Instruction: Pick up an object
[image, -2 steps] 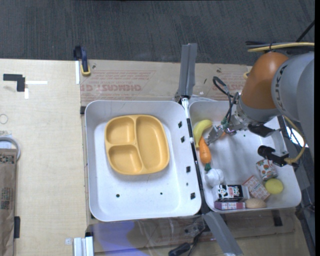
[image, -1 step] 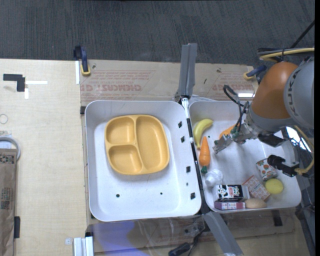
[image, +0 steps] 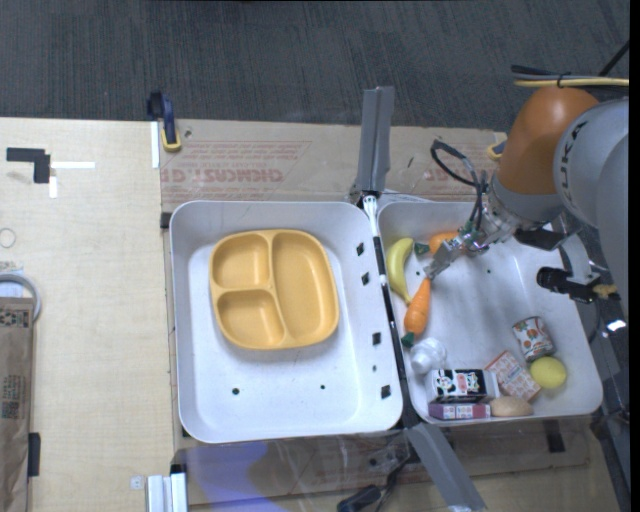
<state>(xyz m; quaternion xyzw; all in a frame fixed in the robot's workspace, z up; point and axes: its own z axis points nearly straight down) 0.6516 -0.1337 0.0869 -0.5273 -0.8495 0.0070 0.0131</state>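
From the camera above the bench we see the arm (image: 575, 150) reaching in from the right, its gripper (image: 440, 262) low over the upper left part of the right bin (image: 490, 325). We cannot tell how the gripper is set, since its tip is small and blurred against the bin floor. The carrot (image: 418, 306) lies just below and left of the tip, tilted, its narrow end pointing up toward the gripper; whether they touch we cannot tell. The banana (image: 398, 266) lies just beside the carrot on the left, against the bin's left wall. A small orange thing (image: 443, 240) shows just above the tip, partly hidden by it.

Lower in the same bin, a pale crumpled thing (image: 428, 353) sits under the carrot's thick end. A black-and-white carton (image: 463, 384) lies along the bottom wall, with a pink strip under it. To its right come a small patterned packet (image: 511, 374), a tan oval thing (image: 512, 406), a printed can (image: 532, 338) and a yellow lemon (image: 548, 373), all well apart from the gripper.

The left bin (image: 200, 390) holds a yellow divided plate (image: 272, 288) with three compartments. Above the bins lies a brown cardboard sheet (image: 240, 160) with red printing seen upside down, too faint for us to read. The carton's label is too small to read.
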